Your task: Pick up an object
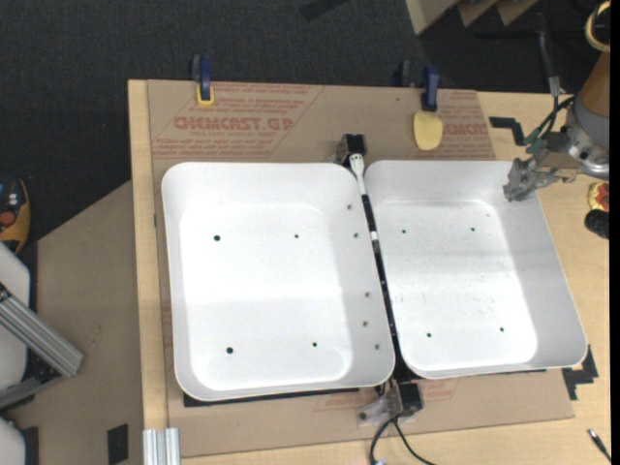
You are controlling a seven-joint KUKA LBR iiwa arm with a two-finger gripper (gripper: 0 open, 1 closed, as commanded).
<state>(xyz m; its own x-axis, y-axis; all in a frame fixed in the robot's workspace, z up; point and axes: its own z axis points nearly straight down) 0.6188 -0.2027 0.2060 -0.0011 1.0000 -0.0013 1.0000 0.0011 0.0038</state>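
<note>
Camera view: 2 white bins seen side by side on bench, left bin (266, 279) and right bin (470, 269), rims touching at centre. Gripper (523, 177) seen at 2 o'clock of frame, above far right corner of right bin, arm entering from 3 o'clock. Gripper state cannot be told; nothing seen held. Yellow object (427, 130) located at 12 o'clock of right bin, on cardboard just beyond rim, below blue clamp (430, 87).

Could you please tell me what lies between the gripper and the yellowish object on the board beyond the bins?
In the camera view, bare brown board and the right bin's far rim separate the gripper from the yellowish object.
</note>
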